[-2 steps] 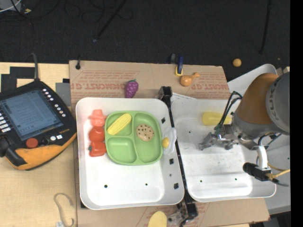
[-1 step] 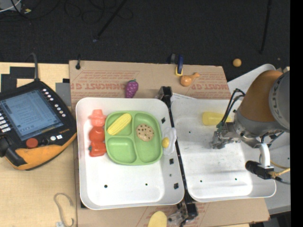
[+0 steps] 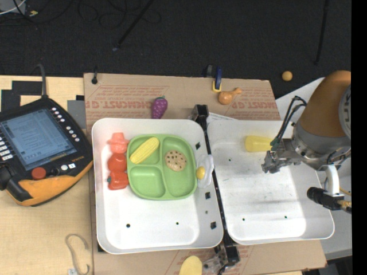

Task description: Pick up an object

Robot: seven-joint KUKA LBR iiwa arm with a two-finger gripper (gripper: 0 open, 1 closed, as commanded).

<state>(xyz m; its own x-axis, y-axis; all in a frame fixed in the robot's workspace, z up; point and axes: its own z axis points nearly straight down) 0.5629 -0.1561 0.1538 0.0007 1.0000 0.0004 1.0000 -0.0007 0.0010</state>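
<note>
A yellow block [image 3: 257, 143] lies in the right bin [image 3: 275, 216] near its far edge. My gripper [image 3: 272, 164] hangs low over that bin, just right of and nearer than the block, apart from it. In the left bin [image 3: 149, 228] a green divided plate [image 3: 150, 185] holds a yellow corn cob [image 3: 143, 149] and a round cookie [image 3: 175, 160]. A red and pink toy [image 3: 117, 162] stands left of the plate. A small yellow piece [image 3: 201, 173] sits at the plate's right rim.
Behind the bins, on the cardboard, lie purple grapes [image 3: 159, 106], an orange pear-shaped toy [image 3: 228, 95] and a blue and yellow clamp [image 3: 217, 80]. A teach pendant [image 3: 40, 148] rests at the left. A yellow object [image 3: 191, 264] sits at the front edge.
</note>
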